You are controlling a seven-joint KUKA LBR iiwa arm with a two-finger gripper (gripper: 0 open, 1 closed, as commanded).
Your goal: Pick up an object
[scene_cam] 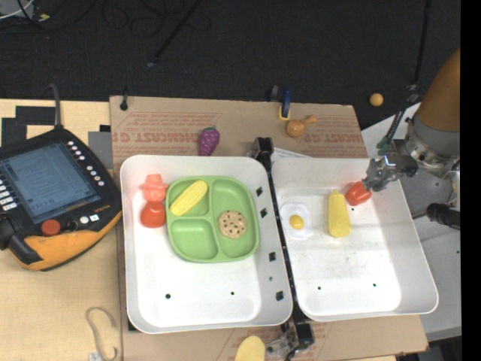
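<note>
In the right bin (pixel 421 277), near its upper right part, the gripper (pixel 373 180) sits low over the white floor, reached in from the right on the grey arm (pixel 432 138) with its orange band (pixel 445 89). A small red object (pixel 358 195) lies just at the tips of the fingers, touching or nearly touching them; whether the fingers are clenched on it or released I cannot tell, as they are small and dark against the wrist. Just beside the red object, to its lower left, a yellow corn cob (pixel 339 214) lies upright along the bin floor. Left of the cob, a fried egg toy (pixel 297 221) rests close to the divider between the two bins.

In the left bin (pixel 150 292) a green sectioned plate (pixel 197 241) holds a second yellow corn piece (pixel 187 197) in its upper left compartment and a cookie (pixel 232 223) in its right compartment. A pink and red figure (pixel 153 200) stands just beside the plate's left edge.

Behind the bins, on the cardboard sheet (pixel 158 130), lie a purple grape bunch (pixel 208 140) and an orange-brown pear shape (pixel 298 125). A small orange ball (pixel 376 99) sits further right. On the surface at far left rests a teach pendant (pixel 52 194) with a screen. A yellow item (pixel 250 348) peeks out at the bottom edge
</note>
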